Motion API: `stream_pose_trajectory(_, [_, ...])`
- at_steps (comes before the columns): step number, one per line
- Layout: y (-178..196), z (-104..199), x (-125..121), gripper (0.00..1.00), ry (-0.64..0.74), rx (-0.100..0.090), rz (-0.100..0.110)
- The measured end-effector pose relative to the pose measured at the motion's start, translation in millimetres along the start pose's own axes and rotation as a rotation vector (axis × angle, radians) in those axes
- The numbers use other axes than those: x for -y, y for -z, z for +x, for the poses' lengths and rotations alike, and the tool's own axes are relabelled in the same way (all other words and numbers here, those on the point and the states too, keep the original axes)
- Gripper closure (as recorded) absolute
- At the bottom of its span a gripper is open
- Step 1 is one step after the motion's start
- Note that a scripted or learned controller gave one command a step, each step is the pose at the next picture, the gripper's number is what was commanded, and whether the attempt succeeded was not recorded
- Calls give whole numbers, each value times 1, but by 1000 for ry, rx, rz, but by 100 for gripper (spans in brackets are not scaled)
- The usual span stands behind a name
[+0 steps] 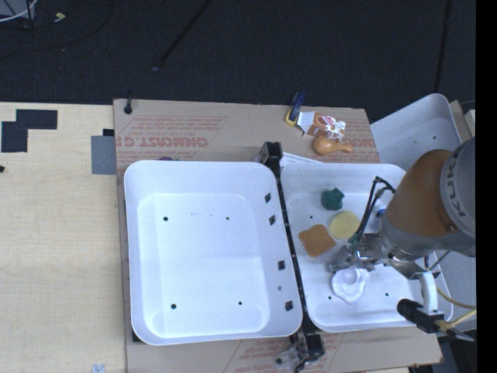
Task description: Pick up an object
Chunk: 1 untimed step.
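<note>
Tabletop (54, 231) of pale wood, carrying a cardboard sheet (202, 130) under two shallow white bins. Left bin (203, 251) largest, right bin (311, 185) beside it, touching along a black clamped seam. Grey arm (427, 200) with orange band entering from the right, reaching down into the right bin. Hand (349, 264) low over a white object (349, 283) near the bin's front; fingers too blurred to tell whether spread or pressed together, and nothing seen pinched. Orange-brown piece (316, 240) just left of the hand, pale yellow disc (342, 225) touching it, small dark green object (332, 199) behind. Orange toy (329, 145) and red-and-white packet (328, 123) outside, on the cardboard.
</note>
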<state>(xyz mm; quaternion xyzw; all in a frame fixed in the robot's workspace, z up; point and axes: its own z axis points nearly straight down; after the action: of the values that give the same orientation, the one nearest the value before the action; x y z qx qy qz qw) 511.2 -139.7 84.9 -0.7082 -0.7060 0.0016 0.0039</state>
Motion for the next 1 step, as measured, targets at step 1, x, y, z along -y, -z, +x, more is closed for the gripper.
stream_pose_trajectory(1, [3, -72, -68, 100, 7, 0, -9])
